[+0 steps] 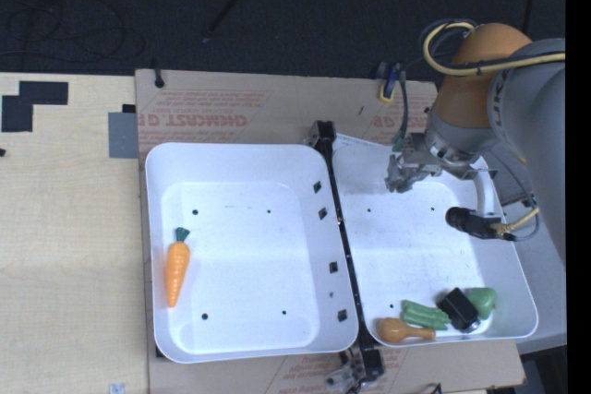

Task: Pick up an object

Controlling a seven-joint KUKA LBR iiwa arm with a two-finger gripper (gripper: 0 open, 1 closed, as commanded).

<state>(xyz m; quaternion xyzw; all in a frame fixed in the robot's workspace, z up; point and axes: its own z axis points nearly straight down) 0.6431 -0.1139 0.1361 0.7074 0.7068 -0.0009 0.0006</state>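
Observation:
My gripper (pixel 404 178) hangs over the far part of the right bin (pixel 420 244), near its back wall, with nothing visible between its fingers. An orange toy carrot (pixel 176 265) with a green top lies at the left side of the left bin (pixel 240 166). In the right bin's near right corner lie a green vegetable piece (pixel 425 315), a black block (pixel 458 308), a green rounded piece (pixel 481 298) and a tan pear-shaped toy (pixel 403 330). All of these are well in front of the gripper.
A black divider strip (pixel 334 226) runs between the two bins. A black cable plug (pixel 471 221) hangs from the arm over the right bin's right side. The bins rest on a cardboard sheet (pixel 249 111) on a wooden bench.

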